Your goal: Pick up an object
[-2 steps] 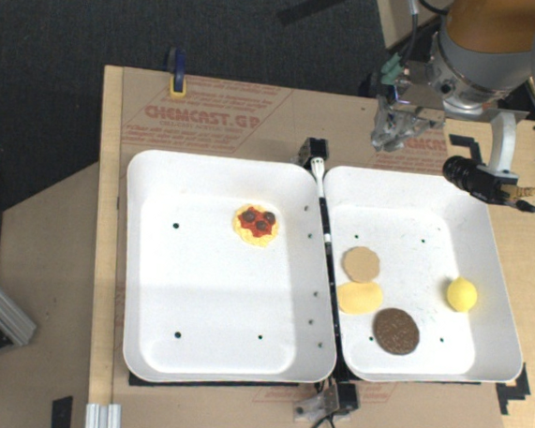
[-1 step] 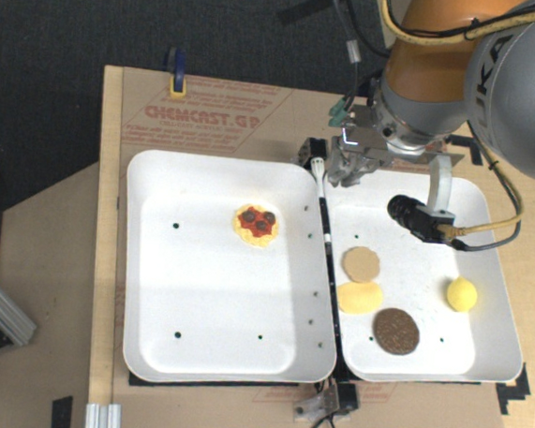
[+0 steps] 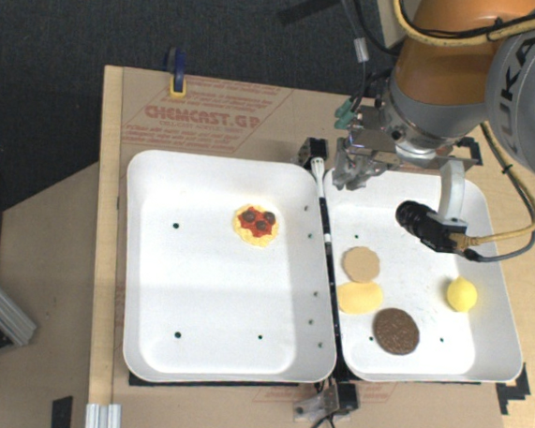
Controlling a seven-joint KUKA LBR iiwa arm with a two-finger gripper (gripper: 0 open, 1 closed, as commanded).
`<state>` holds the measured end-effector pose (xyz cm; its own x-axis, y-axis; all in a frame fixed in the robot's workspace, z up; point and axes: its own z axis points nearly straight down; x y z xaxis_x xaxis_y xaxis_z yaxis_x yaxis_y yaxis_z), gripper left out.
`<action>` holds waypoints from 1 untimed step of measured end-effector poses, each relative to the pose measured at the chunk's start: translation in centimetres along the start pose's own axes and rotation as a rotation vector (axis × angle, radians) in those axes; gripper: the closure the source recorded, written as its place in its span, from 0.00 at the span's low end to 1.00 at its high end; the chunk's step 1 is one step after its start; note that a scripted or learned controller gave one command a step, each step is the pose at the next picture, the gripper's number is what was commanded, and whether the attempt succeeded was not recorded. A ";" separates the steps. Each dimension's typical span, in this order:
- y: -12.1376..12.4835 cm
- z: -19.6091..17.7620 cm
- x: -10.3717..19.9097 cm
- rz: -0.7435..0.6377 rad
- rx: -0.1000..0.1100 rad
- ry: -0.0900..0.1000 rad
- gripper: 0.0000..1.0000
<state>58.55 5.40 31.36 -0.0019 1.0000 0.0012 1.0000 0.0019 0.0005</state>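
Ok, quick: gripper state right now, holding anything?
Gripper: cannot be told; it sits over the right bin's top-left corner.

Yellow pizza toy [image 3: 256, 225] red-topped with dark spots; yellow ball [image 3: 462, 295]; brown cookie [image 3: 396, 331].

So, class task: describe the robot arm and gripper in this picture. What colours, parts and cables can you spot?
The grey arm has a broad orange band above its wrist and dark lettering on its casing. Black cables loop beside it. The metal gripper is silvery, with a small black cylindrical unit mounted alongside.
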 end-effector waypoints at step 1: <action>-0.8 -23.0 3.5 -0.002 -0.021 0.002 1.00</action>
<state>57.76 8.83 54.38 -0.0039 1.0000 0.0036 0.9998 0.0038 0.0215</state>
